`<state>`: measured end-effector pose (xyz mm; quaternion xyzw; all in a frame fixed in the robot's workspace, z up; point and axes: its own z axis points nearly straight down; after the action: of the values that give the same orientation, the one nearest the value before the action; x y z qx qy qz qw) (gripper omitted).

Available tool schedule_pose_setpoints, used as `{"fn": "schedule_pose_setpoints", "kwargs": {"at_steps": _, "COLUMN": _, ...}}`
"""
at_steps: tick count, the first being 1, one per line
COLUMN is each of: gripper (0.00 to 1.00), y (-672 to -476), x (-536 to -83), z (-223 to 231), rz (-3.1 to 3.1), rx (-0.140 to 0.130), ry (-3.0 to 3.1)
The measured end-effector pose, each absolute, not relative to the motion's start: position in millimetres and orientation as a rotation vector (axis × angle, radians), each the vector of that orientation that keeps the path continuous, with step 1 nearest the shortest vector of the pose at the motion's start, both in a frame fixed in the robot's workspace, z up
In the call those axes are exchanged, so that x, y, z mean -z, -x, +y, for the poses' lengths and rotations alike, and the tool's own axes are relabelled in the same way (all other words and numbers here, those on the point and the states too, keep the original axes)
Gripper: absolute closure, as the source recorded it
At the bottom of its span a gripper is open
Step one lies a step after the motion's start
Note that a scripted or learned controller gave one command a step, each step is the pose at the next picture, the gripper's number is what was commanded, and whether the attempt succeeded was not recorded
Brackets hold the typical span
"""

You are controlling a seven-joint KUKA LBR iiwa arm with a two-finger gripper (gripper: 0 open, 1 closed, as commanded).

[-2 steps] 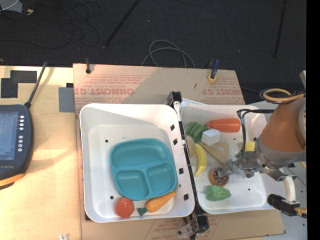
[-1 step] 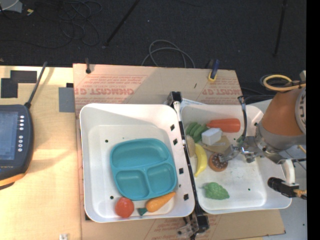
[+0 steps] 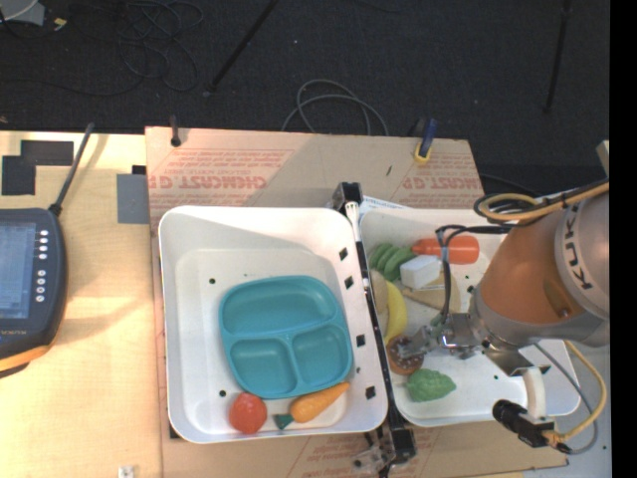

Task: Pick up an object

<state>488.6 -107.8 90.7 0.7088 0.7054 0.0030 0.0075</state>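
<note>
Overhead view as I see it from my station. Left bin (image 3: 189,267): teal divided plate (image 3: 286,334), with tomato (image 3: 247,412) and carrot (image 3: 320,402) at its near edge. Right bin (image 3: 468,406): banana (image 3: 395,310), green leafy piece (image 3: 430,384), green pods (image 3: 391,259) at the far side. My gripper (image 3: 430,341) sits low between banana and leafy piece.

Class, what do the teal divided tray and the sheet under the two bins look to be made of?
Teal divided tray: likely moulded plastic, with smooth, evenly coloured compartments and a soft sheen. Sheet under the bins: apparently corrugated cardboard, matte brown with red printing.
</note>
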Motion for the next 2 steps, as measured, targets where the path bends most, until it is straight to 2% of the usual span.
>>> {"fn": "schedule_pose_setpoints", "kwargs": {"at_steps": 1, "gripper": 0.00, "y": -521.2, "x": -88.6, "z": -118.0, "rz": 2.231, "rx": 0.000, "ry": -2.224}}
{"fn": "schedule_pose_setpoints", "kwargs": {"at_steps": 2, "gripper": 0.00, "y": -553.5, "x": -88.2, "z": -136.9, "rz": 2.232, "rx": -0.003, "ry": -2.220}}
